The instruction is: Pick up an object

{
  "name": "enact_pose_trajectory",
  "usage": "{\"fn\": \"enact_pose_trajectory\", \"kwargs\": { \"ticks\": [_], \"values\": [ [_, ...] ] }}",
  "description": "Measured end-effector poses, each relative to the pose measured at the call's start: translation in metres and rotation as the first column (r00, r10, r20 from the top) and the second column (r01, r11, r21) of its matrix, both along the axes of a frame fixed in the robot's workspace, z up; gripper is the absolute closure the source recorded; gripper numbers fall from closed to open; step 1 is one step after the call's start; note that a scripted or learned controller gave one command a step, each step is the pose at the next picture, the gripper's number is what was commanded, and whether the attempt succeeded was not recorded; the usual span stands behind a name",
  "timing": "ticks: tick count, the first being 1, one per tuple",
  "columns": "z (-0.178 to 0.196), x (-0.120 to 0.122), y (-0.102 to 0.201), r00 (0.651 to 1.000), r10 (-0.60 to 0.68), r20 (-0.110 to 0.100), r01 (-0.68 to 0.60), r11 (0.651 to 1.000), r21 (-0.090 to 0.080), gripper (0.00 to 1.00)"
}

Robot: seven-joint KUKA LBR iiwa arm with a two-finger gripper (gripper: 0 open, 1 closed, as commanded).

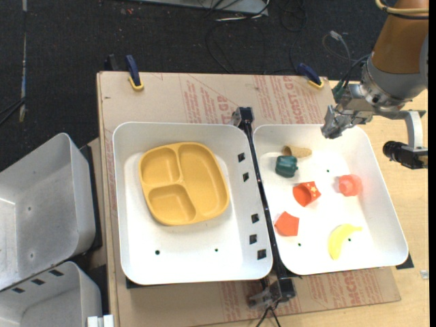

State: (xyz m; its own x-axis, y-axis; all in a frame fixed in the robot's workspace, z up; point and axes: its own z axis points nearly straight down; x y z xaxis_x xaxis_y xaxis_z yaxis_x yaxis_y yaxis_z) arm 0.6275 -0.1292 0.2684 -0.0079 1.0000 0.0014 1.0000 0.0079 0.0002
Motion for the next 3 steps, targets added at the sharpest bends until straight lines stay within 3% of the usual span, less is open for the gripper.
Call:
{"fn": "enact_pose_trajectory", "kwargs": {
  "ticks": [2,3],
  "values": [
    [-0.005,-0.021,0.112,1.0,0.0,-0.002,0.0,1.0,0.0,1.0],
    [-0.026,-0.036,0.163,1.0,-0.001,-0.004,0.001,1.0,-0.001,1.0]
  ]
}}
